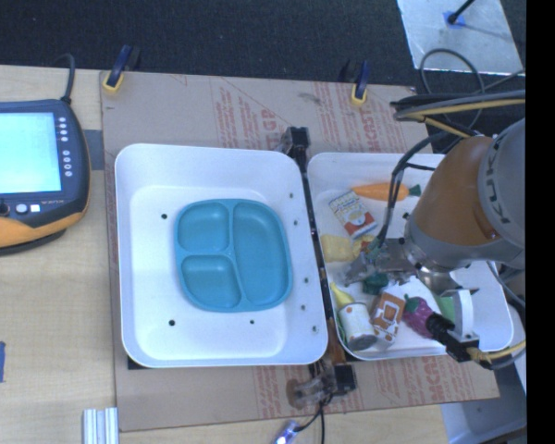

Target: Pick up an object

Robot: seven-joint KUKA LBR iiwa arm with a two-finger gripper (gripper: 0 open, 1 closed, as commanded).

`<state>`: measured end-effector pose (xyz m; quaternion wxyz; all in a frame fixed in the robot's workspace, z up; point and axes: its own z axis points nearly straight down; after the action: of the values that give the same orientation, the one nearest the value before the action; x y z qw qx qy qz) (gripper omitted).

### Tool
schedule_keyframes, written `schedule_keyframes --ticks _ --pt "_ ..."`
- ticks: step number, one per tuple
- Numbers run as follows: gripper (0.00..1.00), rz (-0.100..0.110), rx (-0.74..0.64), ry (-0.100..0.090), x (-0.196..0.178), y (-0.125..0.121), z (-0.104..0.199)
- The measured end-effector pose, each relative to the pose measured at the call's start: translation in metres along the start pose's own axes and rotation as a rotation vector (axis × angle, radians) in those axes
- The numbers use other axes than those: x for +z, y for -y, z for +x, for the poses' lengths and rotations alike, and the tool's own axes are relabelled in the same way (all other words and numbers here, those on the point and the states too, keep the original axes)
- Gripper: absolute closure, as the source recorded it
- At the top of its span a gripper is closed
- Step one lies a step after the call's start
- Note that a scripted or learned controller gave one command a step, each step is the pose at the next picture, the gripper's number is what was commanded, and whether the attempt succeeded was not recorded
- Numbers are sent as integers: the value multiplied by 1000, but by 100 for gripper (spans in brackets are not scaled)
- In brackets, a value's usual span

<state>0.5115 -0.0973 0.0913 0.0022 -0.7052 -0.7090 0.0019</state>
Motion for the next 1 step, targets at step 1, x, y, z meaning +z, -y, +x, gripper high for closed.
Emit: schedule_keyframes --ticks 1 --pt "100 2 -4 1 -10 0 -1"
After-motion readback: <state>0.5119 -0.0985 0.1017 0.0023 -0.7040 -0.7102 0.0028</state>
